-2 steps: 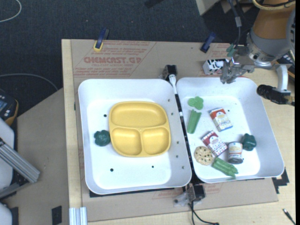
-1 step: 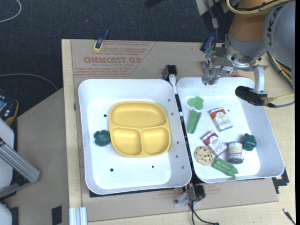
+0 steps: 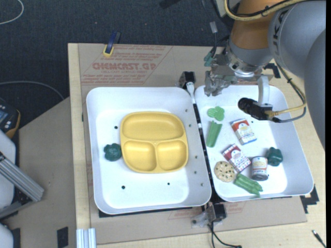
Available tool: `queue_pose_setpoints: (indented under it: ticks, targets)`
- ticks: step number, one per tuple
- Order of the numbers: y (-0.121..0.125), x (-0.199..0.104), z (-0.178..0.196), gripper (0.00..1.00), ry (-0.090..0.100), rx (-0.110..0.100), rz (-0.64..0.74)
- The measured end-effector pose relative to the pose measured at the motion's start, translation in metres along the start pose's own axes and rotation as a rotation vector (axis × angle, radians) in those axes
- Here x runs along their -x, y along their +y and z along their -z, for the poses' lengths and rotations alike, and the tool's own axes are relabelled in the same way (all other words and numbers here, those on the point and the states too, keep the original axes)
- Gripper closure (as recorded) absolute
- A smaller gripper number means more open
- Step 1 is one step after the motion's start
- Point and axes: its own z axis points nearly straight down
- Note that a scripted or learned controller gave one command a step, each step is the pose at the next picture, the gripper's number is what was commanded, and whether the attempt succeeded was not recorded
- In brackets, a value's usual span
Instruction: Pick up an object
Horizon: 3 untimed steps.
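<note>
My gripper point(image 3: 216, 86) hangs at the far-left corner of the right bin point(image 3: 297, 154), just above the rim, so nothing is caught in it; whether it is spread or pressed together I cannot tell. The nearest candidates lie just near-side of it: a green leafy piece point(image 3: 216, 113) and a green pod point(image 3: 213, 133), loose by the bin's left wall; I judge them likeliest. The yellow tray point(image 3: 154, 141) fills the left bin point(image 3: 103, 180), a green floret point(image 3: 112, 152) beside it.
</note>
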Motion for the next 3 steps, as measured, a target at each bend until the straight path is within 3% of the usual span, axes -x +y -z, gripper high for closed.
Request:
queue_pose_setpoints:
  ticks: [1,2,3]
  targets:
    - [0.016,-0.055,-0.007,1.00,-0.002,0.006,-0.001]
    - [0.016,-0.046,-0.003,1.00,-0.002,0.005,-0.006]
    - [0.005,-0.060,0.007,1.00,-0.001,0.001,-0.004]
